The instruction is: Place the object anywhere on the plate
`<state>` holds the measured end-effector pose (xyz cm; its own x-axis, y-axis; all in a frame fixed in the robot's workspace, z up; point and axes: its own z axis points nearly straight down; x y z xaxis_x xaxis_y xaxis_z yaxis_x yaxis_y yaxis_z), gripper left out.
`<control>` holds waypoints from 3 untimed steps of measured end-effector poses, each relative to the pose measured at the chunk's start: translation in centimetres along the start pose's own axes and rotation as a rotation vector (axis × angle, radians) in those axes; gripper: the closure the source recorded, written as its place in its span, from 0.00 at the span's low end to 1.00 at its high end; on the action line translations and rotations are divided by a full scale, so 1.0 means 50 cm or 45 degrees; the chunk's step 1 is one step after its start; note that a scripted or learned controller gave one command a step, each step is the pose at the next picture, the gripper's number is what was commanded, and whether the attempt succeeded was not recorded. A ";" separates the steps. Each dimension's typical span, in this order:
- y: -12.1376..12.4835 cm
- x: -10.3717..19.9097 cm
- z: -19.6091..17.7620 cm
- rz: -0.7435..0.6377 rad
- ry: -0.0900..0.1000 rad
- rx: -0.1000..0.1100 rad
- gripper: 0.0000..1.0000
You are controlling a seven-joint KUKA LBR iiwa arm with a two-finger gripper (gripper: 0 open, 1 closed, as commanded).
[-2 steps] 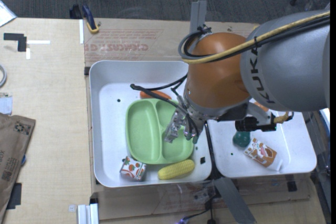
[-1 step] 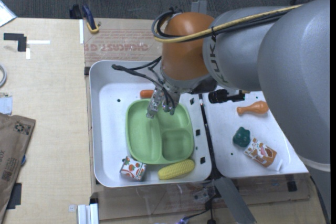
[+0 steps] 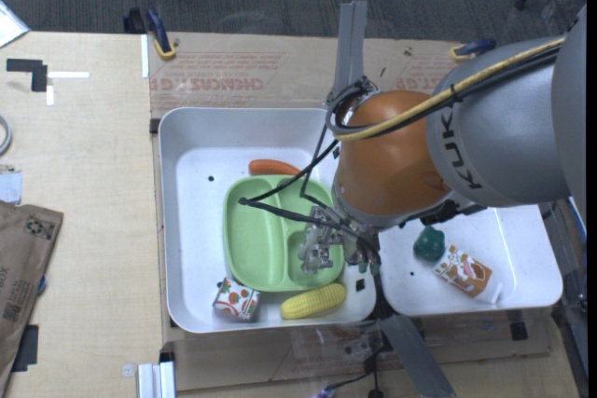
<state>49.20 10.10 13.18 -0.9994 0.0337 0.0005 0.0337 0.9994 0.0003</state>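
White left bin (image 3: 187, 200) being crowded: green plate (image 3: 256, 238), corn (image 3: 313, 300), carton (image 3: 236, 301), orange carrot (image 3: 272, 168) all near. Gripper (image 3: 322, 252) being held over plate's right compartment; finger state cannot be told, possibly nothing being carried. Risk: plate being nudged, corn being knocked against bin wall.

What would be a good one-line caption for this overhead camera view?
Robot arm's hand poised over a green plate in the left bin, beside toy corn and a small carton.
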 end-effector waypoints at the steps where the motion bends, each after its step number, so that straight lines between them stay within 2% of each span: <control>1: 0.036 -0.071 0.033 -0.403 0.000 0.004 1.00; 2: -0.128 -0.148 -0.121 -0.567 -0.005 0.000 1.00; 3: -0.019 -0.154 -0.120 0.263 -0.004 -0.001 1.00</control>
<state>56.86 8.87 19.17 -0.9712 0.2381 -0.0025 0.2381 0.9712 0.0009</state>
